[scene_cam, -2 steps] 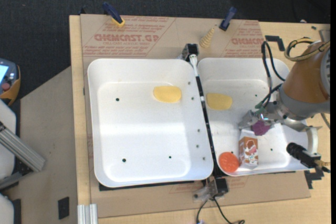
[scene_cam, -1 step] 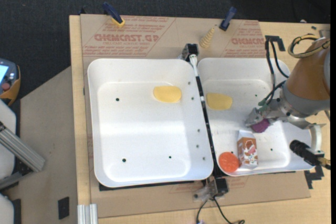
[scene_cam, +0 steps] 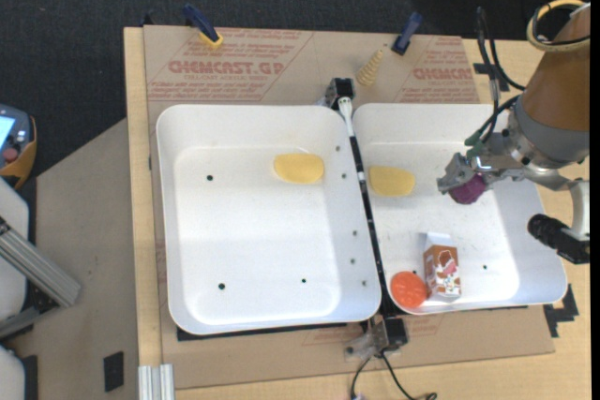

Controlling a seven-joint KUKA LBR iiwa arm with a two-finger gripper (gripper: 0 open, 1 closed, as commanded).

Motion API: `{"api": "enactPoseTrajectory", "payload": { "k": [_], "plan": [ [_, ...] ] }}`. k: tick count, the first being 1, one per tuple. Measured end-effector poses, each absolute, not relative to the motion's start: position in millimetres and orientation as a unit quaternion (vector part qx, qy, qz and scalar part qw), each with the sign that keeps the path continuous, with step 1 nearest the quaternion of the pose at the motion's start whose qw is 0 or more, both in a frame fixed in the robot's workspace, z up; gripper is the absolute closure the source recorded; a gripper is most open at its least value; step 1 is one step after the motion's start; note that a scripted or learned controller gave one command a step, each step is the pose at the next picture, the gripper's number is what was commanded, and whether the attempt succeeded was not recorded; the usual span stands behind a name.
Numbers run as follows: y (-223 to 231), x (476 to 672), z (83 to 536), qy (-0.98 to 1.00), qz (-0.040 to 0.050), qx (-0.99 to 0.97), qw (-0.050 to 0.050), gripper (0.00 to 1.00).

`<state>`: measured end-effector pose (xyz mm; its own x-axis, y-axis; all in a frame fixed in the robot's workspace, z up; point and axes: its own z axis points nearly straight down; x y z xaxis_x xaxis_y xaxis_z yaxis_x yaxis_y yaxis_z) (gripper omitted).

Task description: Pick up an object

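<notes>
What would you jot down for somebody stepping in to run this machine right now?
Gripper: over the right bin, right at a purple object; I can't tell whether it has a grip.
Right bin also holds a yellow piece, an orange disc and a small carton.
Left bin: one yellow piece.
Done: nothing visibly lifted.
Left: confirm the grab, then raise it.
</notes>
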<state>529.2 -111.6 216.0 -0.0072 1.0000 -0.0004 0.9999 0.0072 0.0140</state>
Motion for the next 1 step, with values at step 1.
{"api": "enactPoseTrajectory", "payload": {
  "k": [1],
  "plan": [
    [-53.8,557.1,258.3,0.71,0.0027,0.705,0.002,1.0]
  ]
}}
